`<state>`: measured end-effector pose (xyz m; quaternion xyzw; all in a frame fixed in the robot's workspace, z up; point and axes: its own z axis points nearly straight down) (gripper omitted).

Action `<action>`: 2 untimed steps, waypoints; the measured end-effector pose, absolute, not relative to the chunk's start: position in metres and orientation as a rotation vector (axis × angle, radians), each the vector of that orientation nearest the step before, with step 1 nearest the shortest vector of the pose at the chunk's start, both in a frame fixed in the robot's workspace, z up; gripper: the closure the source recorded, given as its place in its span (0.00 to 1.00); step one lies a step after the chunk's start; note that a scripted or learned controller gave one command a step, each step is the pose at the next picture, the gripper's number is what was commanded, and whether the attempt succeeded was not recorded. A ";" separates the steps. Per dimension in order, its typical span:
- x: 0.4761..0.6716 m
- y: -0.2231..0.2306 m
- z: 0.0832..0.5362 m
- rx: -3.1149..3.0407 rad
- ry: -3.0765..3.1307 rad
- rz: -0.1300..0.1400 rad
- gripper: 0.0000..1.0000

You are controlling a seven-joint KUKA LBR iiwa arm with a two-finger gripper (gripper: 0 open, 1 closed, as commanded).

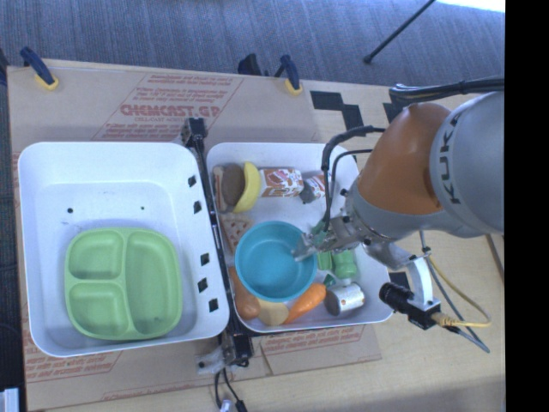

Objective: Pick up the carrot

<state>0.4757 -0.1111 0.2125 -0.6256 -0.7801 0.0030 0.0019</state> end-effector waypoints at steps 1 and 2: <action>0.476 -0.111 0.213 -1.963 -2.449 0.008 0.00; 0.477 -0.167 0.093 -1.821 -2.560 0.003 0.00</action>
